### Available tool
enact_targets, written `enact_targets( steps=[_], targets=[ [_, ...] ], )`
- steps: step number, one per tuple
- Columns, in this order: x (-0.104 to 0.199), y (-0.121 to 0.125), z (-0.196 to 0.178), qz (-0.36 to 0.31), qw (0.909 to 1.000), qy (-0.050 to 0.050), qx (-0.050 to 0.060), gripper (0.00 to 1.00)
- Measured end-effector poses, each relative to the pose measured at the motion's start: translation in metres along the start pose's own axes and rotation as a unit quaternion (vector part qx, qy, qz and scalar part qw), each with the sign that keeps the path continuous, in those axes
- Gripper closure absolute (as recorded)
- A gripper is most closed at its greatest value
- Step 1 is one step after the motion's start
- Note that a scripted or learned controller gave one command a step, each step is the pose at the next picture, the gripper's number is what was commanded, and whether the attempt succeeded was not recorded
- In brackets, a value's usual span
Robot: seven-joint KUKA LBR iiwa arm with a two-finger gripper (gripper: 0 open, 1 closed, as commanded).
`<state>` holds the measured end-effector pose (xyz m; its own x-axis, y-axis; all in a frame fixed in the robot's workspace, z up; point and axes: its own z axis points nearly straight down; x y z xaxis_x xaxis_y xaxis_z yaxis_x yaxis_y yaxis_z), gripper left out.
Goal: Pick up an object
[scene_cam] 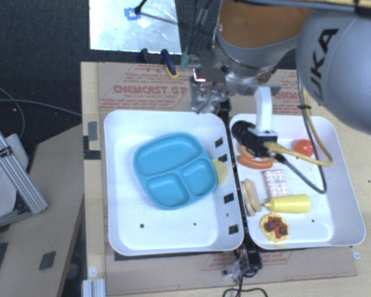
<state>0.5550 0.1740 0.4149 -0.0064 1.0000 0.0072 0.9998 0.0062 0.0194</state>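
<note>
Within the left bin (120, 228) lies a blue divided plate (173, 169).

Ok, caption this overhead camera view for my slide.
Gripper hangs near the bins' far rim; blue divided tray in left bin, yellow bottle in right bin.

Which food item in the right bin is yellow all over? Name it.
The bottle, lying on its side between the pink packet and the small pizza; the others are red, orange, tan or pink.
</note>
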Motion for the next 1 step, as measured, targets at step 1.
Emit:
enact_targets(
  steps=[1],
  targets=[
    [0.0550, -0.0109, 0.0839, -0.002, 0.9999, -0.004, 0.013, 1.00]
  ],
)
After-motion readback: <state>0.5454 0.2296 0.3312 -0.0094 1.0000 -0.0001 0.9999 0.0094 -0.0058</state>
